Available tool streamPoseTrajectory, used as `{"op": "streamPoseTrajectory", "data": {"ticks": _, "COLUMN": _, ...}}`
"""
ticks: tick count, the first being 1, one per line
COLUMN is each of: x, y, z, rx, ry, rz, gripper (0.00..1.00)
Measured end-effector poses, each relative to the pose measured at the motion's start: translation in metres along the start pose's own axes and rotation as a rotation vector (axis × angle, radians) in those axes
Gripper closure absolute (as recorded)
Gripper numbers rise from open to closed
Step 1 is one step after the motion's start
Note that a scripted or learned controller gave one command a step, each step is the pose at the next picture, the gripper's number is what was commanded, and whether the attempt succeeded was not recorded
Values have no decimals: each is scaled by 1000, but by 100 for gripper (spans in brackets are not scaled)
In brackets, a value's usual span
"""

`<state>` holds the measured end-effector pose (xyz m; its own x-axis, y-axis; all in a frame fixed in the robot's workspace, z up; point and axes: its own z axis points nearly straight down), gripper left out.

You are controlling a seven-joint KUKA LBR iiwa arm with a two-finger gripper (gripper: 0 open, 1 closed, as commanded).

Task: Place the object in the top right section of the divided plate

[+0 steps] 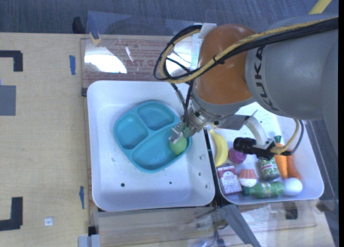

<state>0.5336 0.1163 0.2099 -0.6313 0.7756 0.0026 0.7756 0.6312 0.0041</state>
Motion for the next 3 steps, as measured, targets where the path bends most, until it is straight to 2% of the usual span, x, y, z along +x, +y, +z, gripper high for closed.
{"op": "streamPoseTrajectory", "data": {"ticks": 1, "x": 59, "y": 90, "z": -22, "rx": 1, "ry": -1, "rz": 125, "gripper": 100}}
{"op": "streamPoseTrajectory", "data": {"ticks": 2, "x": 22, "y": 126, "z": 103, "rx": 9, "ry": 1, "rz": -246, "gripper": 100}}
{"op": "streamPoseTrajectory", "data": {"ticks": 3, "x": 14, "y": 157, "z": -28, "rx": -9, "ry": -11, "rz": -497, "gripper": 100}}
